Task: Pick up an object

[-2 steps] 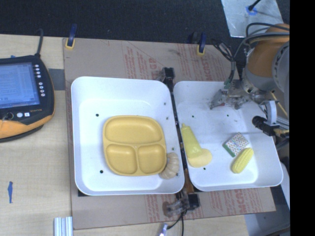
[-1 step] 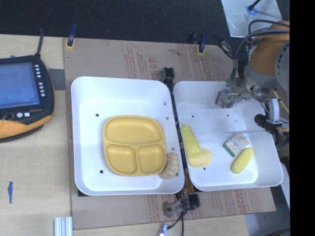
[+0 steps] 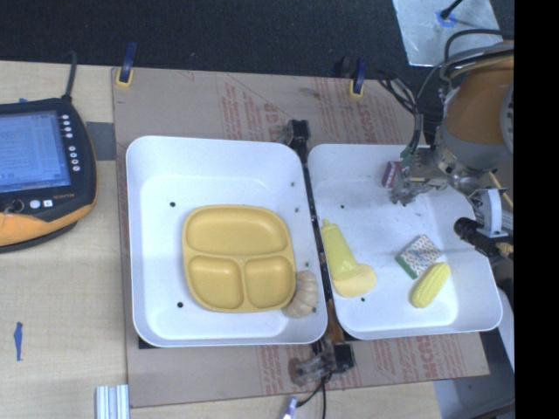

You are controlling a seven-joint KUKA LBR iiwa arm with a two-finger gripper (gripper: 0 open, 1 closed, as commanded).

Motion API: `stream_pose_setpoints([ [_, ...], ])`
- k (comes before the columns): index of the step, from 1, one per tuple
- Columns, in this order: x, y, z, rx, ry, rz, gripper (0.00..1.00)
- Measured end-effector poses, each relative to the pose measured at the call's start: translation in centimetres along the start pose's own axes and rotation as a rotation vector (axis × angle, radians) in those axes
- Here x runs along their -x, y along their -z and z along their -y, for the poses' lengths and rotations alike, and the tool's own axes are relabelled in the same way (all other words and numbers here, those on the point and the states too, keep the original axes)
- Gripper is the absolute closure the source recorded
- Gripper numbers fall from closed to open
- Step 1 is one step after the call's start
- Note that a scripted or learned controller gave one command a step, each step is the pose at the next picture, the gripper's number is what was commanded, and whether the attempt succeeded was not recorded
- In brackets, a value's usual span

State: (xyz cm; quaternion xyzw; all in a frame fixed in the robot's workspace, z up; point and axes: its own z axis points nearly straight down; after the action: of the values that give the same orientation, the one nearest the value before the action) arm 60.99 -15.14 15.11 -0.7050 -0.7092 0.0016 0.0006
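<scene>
Gripper [image 3: 403, 184] low over right bin [image 3: 367, 173], near its far edge; can't tell if open/shut, nothing seen in it. In right bin: yellow bottle [image 3: 345, 260] by left wall, corn [image 3: 430, 285] & small sponge [image 3: 418, 255] near front-right corner. Left bin [image 3: 157, 182]: yellow tray [image 3: 238, 257], shell [image 3: 303, 294].

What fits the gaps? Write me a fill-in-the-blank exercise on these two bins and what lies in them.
1. The yellow divided plate lies in the ____ bin.
2. The plate has ____ compartments.
3. The corn cob lies in the ____ bin, beside a small checkered packet.
4. The end effector is above the right bin's ____ end.

Missing words: left; three; right; far
</scene>
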Motion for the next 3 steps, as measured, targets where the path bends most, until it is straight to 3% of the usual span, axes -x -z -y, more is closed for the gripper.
stream_pose_setpoints([
  [1, 0.0, -0.1, 0.0, -0.001, -0.001, 0.000, 0.00],
  [2, 4.2, -6.0, -4.6, -0.001, -0.003, -0.001, 0.00],
  [3, 3.6, -5.9, -4.6, -0.001, -0.002, -0.002, 0.00],
])
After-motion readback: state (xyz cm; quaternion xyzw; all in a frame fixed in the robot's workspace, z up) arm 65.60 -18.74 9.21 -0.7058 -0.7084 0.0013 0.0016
